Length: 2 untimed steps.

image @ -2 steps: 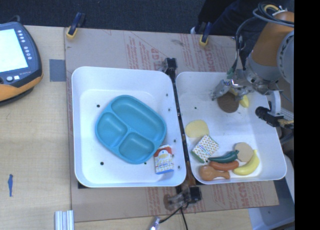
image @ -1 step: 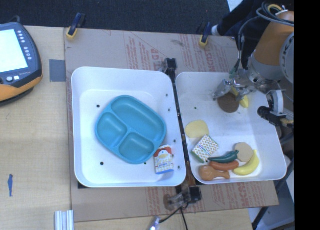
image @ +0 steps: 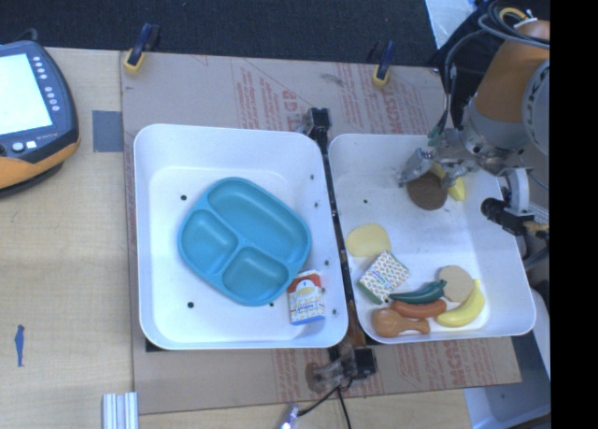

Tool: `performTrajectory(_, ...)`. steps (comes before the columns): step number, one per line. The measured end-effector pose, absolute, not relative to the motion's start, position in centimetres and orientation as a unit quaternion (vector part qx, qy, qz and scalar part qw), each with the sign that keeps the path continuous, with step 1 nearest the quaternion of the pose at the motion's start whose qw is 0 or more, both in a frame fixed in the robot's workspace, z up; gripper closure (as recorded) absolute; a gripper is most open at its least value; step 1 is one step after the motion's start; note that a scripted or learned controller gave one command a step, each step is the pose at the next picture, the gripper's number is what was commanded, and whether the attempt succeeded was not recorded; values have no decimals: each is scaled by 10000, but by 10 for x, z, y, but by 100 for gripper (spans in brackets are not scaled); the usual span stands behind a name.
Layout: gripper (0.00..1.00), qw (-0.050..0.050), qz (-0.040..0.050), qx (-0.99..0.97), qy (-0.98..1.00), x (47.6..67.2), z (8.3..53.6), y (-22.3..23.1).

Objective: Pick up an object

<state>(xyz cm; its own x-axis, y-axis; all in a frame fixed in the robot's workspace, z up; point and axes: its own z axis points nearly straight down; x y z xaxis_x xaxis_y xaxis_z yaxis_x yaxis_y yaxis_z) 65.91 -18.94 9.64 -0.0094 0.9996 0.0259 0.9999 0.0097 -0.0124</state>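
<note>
My gripper (image: 431, 169) hangs over the far part of the right bin (image: 495, 259), reaching in from the right. A brown round object (image: 427, 193) lies directly under it, touching or nearly touching its tip. A small yellow piece (image: 456, 191) sits just right of the brown object. Whether the brown object is gripped cannot be made out from this angle.
At the near side of the right bin lie a pale yellow disc (image: 368, 239), a green-patterned packet (image: 384, 276), a green pepper (image: 418, 293), a drumstick (image: 400, 322) and a banana (image: 464, 308). The left bin (image: 149, 231) holds a blue divided plate (image: 244, 240) and a small carton (image: 306, 298).
</note>
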Motion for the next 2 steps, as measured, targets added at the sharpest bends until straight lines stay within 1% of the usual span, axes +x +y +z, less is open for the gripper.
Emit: performTrajectory(2,0,142,-54,-7036,-7104,659,97,-192)
